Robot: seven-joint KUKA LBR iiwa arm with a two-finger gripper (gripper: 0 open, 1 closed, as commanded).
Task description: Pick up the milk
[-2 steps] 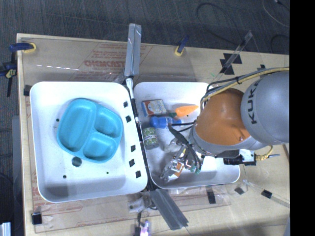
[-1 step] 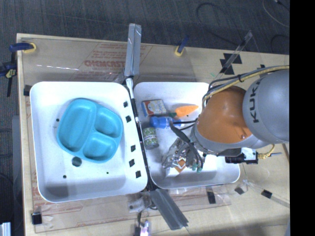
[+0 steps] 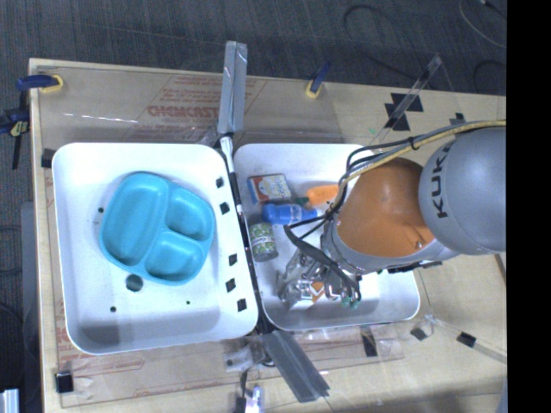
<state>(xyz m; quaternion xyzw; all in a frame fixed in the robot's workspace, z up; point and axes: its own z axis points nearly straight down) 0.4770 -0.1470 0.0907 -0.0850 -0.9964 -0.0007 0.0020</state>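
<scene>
One arm low in the right bin, milk at the far end

Nearest, the gripper [image 3: 317,287] sits low over the near part of the right bin [image 3: 398,305], one of two white bins on the counter [image 3: 448,317]. It is a tangle of metal from this angle, and whether it is open or closed cannot be told; nothing is clearly held. Just beyond it to the left stands one small green-labelled jar [image 3: 263,241], then one blue bottle [image 3: 282,212] lying on its side, with one orange object [image 3: 323,194] beside it, partly hidden by the arm. Farthest is the single milk carton [image 3: 269,186], near that bin's far left corner, apart from the gripper. The left bin [image 3: 77,317] holds one blue divided plate [image 3: 159,226] with three compartments.
</scene>
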